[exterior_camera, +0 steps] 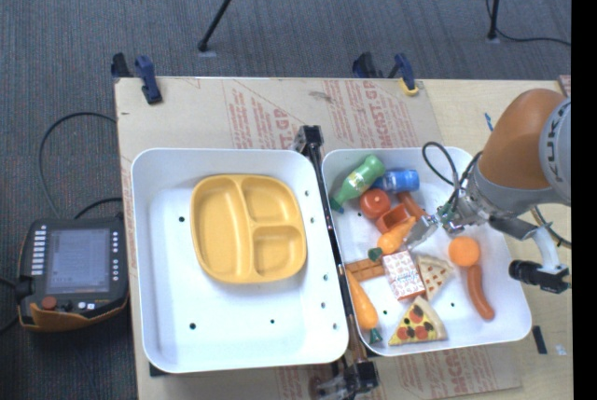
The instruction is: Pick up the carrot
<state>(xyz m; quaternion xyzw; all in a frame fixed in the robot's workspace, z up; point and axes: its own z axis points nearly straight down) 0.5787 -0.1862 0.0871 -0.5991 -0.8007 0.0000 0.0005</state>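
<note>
From above, the claw [422, 233] hangs low in the right bin [519, 325], among toys packed close; whether it is wide or narrow I cannot tell. The carrot [363, 300] lies along that bin's left wall, just beside the pizza slice [416, 322], apart from the claw. An orange piece [397, 237] sits right by the claw, so I'd worry it takes that instead, or jostles the small box [402, 275].
</note>
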